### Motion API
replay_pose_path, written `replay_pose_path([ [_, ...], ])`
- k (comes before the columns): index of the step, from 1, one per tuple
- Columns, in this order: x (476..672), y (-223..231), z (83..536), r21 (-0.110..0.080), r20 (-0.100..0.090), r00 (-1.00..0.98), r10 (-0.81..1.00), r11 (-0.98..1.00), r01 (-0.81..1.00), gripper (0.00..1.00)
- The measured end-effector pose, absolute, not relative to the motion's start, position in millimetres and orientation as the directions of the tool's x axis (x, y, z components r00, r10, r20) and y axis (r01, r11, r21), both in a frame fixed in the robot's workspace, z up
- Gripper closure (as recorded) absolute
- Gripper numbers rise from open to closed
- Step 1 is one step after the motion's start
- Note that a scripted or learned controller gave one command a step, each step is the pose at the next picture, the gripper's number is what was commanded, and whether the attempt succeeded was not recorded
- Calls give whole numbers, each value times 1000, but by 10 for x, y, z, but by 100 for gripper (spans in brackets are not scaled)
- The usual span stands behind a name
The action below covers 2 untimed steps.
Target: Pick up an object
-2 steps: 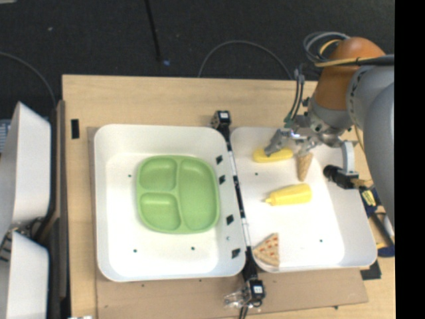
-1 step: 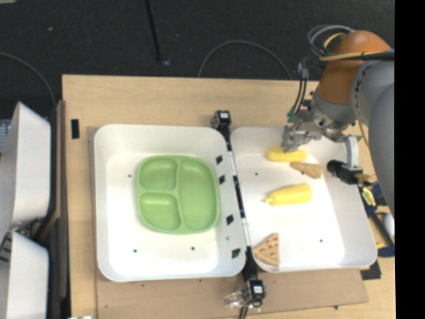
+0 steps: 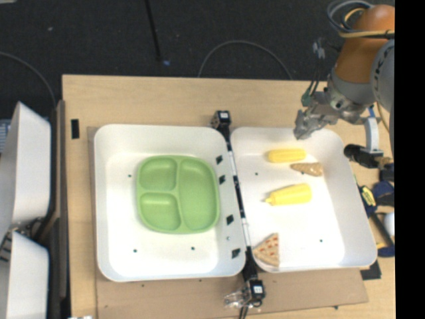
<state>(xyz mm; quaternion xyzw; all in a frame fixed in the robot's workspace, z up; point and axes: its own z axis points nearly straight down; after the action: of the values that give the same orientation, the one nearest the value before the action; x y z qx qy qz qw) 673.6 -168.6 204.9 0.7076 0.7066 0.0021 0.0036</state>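
Observation:
In the right bin (image 3: pixel 332 244) lie two yellow corn cobs, one near the back (image 3: pixel 286 155) and one in the middle (image 3: pixel 289 195). A small brown wedge-shaped piece (image 3: pixel 307 169) rests just right of the back cob. A pizza slice (image 3: pixel 268 250) sits at the bin's front left corner. My gripper (image 3: pixel 307 125) hangs over the back edge of the right bin, above and slightly right of the back cob, with nothing visible between its fingers.
The left bin (image 3: pixel 113 244) holds a green divided plate (image 3: pixel 178 193). Black clips run along the seam between the bins. Cables cross the dark floor behind the bench. White boxes stand at the far left.

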Motion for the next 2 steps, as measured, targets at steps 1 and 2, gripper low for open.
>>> replay_pose_path([
  [1,6780,-1740,2510,7,-2,-1,1000,1,1000,100],
  [2,6792,-1750,3036,8,-2,-3,1000,3,1000,100],
])
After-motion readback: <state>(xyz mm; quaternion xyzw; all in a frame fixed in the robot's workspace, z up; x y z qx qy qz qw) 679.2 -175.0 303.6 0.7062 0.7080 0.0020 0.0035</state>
